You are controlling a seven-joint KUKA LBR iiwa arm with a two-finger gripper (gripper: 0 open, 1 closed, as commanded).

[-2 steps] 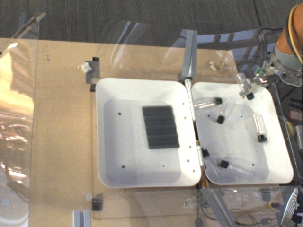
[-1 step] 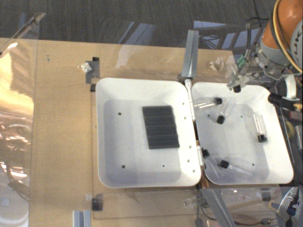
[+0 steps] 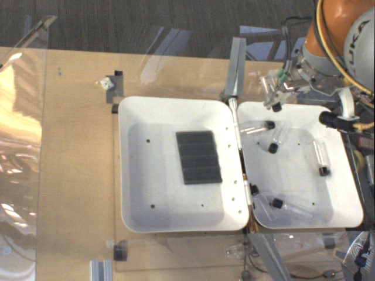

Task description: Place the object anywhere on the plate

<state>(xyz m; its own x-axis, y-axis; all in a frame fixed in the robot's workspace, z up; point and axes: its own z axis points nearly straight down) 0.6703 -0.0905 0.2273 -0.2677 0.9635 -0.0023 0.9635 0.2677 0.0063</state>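
Note:
A dark grey ribbed plate (image 3: pixel 199 157) lies flat in the middle of the left white bin (image 3: pixel 125 168). My gripper (image 3: pixel 273 92) hangs over the far left corner of the right bin (image 3: pixel 354 212), well to the right of the plate. It is shut on a clear tube with a black cap (image 3: pixel 276 105). The tube is tilted, with its cap end pointing down over the bin's back rim. The grey and orange arm (image 3: pixel 345 22) comes in from the top right.
Several more clear black-capped tubes lie in the right bin, among them one near the back left (image 3: pixel 258 127), one at the right (image 3: pixel 321 157) and one at the front (image 3: pixel 287 205). A grey post (image 3: pixel 236 69) stands behind the seam between the bins.

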